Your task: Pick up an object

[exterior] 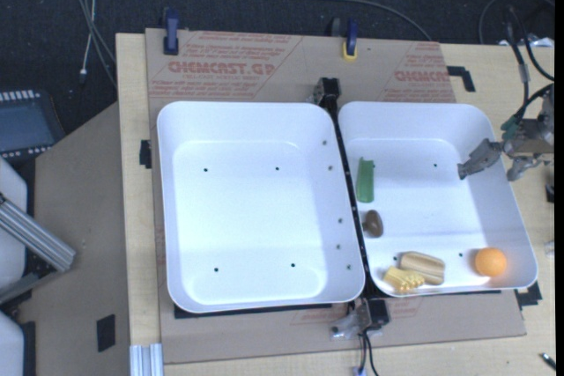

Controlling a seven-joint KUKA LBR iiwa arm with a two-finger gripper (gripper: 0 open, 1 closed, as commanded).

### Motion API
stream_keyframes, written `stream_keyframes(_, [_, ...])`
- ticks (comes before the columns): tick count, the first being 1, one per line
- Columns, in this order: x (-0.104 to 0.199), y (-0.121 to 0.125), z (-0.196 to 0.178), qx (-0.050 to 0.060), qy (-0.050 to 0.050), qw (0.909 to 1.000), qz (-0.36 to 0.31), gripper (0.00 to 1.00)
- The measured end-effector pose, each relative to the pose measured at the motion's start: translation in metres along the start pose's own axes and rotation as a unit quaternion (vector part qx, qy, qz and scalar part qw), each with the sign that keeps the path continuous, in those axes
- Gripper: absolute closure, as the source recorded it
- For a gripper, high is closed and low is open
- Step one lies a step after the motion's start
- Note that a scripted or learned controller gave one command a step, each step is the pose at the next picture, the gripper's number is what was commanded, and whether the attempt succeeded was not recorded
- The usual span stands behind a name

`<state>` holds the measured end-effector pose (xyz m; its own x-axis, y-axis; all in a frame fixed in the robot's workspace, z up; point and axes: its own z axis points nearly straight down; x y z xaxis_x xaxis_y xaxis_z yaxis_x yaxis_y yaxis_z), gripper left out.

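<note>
The right bin (414,114) holds several small objects. A green block (365,180) lies near its left wall, with a brown oval piece (373,224) just below it. At the front sit a tan bread roll (421,264), a yellow corn piece (403,280) and an orange ball (490,262). My gripper (494,165) hovers at the bin's right rim, about level with the green block and far to its right. It stands open, with nothing between its fingers (476,160).
The left bin (247,114) lies beside the right one on a cardboard-covered bench (229,57). Blue and yellow clamps (171,30) hold the board's far edge. Cables run over the dark floor behind.
</note>
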<state>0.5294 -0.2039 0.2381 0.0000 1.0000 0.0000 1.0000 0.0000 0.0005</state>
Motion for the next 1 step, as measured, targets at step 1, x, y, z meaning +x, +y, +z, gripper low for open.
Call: stream_keyframes(1, [0.0655, 0.0186, 0.0309, 0.001, 0.001, 1.0, -0.003, 0.0])
